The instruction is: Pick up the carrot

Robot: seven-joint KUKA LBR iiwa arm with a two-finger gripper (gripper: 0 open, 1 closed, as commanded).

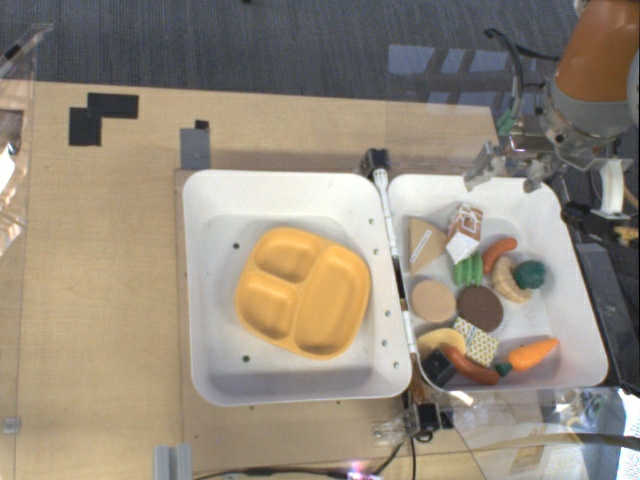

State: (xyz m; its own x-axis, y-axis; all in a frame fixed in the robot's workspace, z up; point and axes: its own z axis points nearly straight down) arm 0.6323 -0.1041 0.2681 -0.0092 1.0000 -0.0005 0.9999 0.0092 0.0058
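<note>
Gripper (508,164) hangs over the far edge of the right bin (572,226), near its far right corner; its two fingers are spread wide, nothing between them. Arm (598,53) is grey with an orange band above the wrist. Carrot (532,353) lies at the near edge of that bin, toward the near right corner, green end touching a red sausage (472,366). Between gripper and carrot sit a cookie (481,309), a green block (468,271), a doughnut (511,281) and a checked cracker (477,341). Left bin (205,268) carries a yellow divided plate (303,291). Looks like the approach step, no grasp yet. Next move probably needs a traverse across the bin to the near edge, fingers turned across the carrot's body, then a descent clear of the sausage.
</note>
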